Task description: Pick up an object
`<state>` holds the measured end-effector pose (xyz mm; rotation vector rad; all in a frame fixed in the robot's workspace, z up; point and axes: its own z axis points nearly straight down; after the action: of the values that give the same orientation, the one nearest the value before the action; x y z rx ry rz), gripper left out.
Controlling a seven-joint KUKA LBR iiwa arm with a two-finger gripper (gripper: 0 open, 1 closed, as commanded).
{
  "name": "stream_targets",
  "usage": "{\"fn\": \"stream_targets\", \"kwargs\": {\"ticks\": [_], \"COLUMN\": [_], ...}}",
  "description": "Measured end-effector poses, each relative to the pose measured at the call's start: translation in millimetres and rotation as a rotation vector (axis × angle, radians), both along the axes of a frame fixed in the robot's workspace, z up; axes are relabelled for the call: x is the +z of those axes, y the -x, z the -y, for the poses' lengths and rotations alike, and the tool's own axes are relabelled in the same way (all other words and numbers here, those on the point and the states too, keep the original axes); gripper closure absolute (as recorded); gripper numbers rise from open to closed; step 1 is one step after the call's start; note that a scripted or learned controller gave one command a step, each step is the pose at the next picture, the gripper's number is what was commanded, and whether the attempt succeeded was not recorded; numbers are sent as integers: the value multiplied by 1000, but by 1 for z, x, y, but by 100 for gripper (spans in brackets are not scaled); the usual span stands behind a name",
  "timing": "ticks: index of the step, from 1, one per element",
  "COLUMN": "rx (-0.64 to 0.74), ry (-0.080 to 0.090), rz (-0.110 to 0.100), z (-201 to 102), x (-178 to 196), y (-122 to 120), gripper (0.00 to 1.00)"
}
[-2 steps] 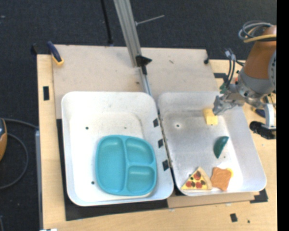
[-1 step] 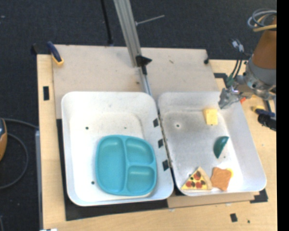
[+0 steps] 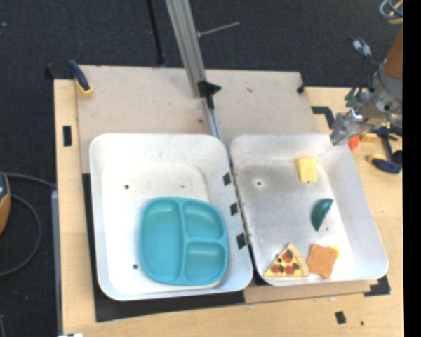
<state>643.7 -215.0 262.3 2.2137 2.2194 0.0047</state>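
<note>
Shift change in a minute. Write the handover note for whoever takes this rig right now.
Claw: above the right bin's far right corner, nothing seen between its fingers; open or shut cannot be told.
Right bin holds four items: yellow block at the far side, dark green piece mid-right, pizza slice and orange piece at the near edge.
Left bin: teal divided plate.
Done: nothing lifted.
Left: choose an item, descend, grasp, lift. The yellow block lies nearest the claw.
</note>
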Motion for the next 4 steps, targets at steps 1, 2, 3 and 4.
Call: {"fn": "stream_targets", "kwargs": {"ticks": [1,2,3,4], "rx": [2,4,4,3], "ry": [-2,-3,-4,-3], "rz": [-5,-6,-6,-7], "z": [-44,-92,-146,-189], "x": [4,10,14,12], "y": [-3,1,4,1], "gripper": [100,100,100,100]}}
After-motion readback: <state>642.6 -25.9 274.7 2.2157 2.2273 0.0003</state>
